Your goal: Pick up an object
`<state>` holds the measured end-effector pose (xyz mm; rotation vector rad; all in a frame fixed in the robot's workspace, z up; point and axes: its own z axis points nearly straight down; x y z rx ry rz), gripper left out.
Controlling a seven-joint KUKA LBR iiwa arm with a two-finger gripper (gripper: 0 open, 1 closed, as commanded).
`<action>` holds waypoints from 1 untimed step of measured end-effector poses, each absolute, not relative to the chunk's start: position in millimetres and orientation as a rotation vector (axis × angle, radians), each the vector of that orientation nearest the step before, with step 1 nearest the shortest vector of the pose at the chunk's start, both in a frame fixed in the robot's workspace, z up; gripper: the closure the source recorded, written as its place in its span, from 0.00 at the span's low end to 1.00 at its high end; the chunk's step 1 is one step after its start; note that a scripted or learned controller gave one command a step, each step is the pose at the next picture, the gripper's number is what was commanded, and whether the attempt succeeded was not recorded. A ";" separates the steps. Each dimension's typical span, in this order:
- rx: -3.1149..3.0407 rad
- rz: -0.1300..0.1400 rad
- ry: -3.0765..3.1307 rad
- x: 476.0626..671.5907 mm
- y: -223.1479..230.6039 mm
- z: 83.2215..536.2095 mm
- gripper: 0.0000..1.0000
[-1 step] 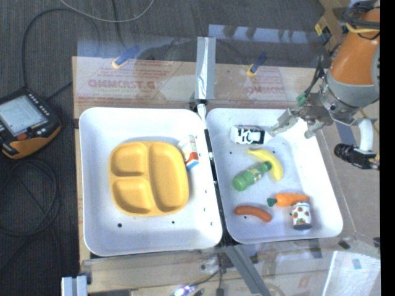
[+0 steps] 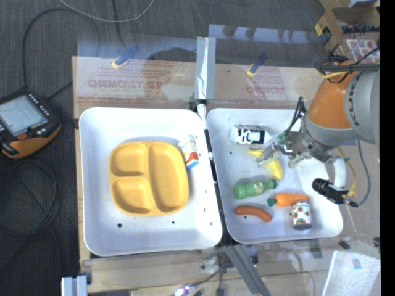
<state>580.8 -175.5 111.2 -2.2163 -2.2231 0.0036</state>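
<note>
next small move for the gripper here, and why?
Probably a short descent. The gripper sits in the right bin directly over the yellow object, with nothing visibly between its fingers. The green bottle lies close below in the view, so it should come straight down rather than sweep sideways.

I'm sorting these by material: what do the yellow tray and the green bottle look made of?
The yellow tray looks like molded plastic, matte, with smooth rounded compartments. The green bottle seems glossy plastic, given the highlights along its side, though glass can't be ruled out.
</note>
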 end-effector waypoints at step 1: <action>-2.175 -0.002 -2.280 599.6 -179.1 89.9 0.00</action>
